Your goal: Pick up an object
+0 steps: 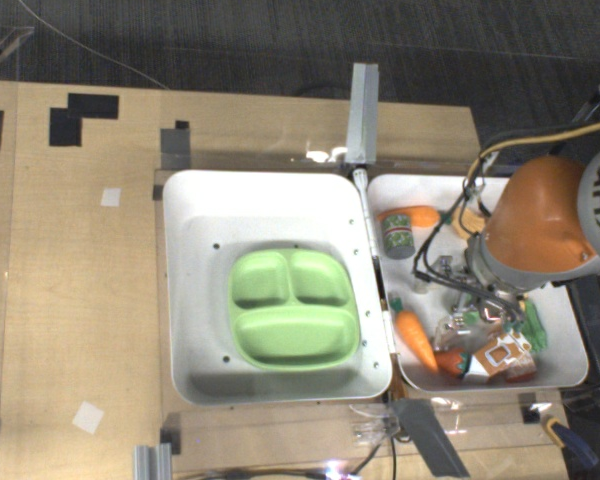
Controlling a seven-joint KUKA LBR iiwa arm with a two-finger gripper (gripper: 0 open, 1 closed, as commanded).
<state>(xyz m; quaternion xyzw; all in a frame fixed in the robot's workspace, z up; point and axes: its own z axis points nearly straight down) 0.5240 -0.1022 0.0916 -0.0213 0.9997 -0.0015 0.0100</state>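
While the arm [540, 218] is hung over the right bin [570, 368], the gripper [472, 320] is set low among the clutter.
From the gripper, the carrot [416, 340] is found at about 8 o'clock, just beside it, its long axis run from 11 to 5 o'clock; a carton [508, 358] lies at 4 o'clock and a can [398, 234] at 11. Whether the gripper is parted or closed cannot be told.
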